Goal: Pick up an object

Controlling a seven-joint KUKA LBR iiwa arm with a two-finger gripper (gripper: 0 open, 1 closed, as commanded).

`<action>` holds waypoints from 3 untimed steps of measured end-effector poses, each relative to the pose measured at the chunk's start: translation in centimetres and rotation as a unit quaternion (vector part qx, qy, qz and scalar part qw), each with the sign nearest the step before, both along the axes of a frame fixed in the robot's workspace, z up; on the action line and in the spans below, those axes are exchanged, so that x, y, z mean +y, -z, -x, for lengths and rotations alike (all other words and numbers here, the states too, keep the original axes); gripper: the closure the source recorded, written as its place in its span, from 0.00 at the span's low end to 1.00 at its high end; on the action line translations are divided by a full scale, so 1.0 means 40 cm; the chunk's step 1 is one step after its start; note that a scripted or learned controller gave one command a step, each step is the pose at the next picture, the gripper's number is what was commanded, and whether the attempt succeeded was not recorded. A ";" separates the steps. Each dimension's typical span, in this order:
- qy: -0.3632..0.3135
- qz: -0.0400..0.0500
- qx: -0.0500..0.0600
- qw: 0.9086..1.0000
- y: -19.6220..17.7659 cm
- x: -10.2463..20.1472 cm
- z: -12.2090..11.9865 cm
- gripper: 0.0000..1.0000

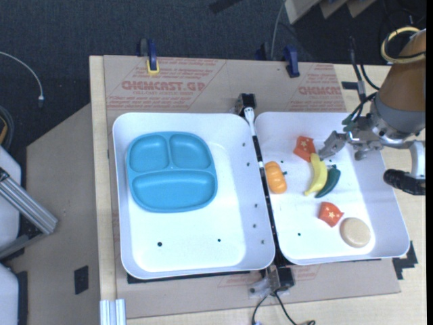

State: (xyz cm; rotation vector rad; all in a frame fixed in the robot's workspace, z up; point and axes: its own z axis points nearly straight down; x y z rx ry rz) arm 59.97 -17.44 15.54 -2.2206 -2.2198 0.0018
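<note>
**Pincer over the right bin, nothing between its fingers**

While the arm (399,87) leans in from the right, I see its pincer (345,144) hanging over the upper part of the right bin (379,249). Its two fingers stand apart: one grey finger (331,144) points down-left toward the toys, the other sits further right, just under the wrist. I can see no object between them.

Close below and left of that finger lies a banana (315,176), tilted, its upper tip just beside the fingertip; whether they touch I cannot tell. A dark green piece (329,181) lies against the banana's right side. Just above the banana's upper tip sits a red piece (304,146). Against the bin's left wall, near the divide between the bins, lies an orange toy (275,178), apart from the banana. Lower down, a second red piece (331,213) lies near a tan round disc (355,231), which sits just beside it toward the bin's lower right corner.

On my left, the left bin (135,249) carries a blue plate (172,171) with three compartments, set in its upper half and well apart from the pincer. Both bins rest side by side on a brown board-covered worktop (203,80), with blue clamps (151,51) at its far edge.
</note>
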 end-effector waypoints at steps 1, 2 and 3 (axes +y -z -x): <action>0.000 0.000 0.000 1.000 0.105 0.007 -0.002 0.00; 0.000 0.000 0.001 1.000 0.180 0.009 -0.002 0.00; 0.000 0.000 -0.001 1.000 0.152 0.008 -0.003 1.00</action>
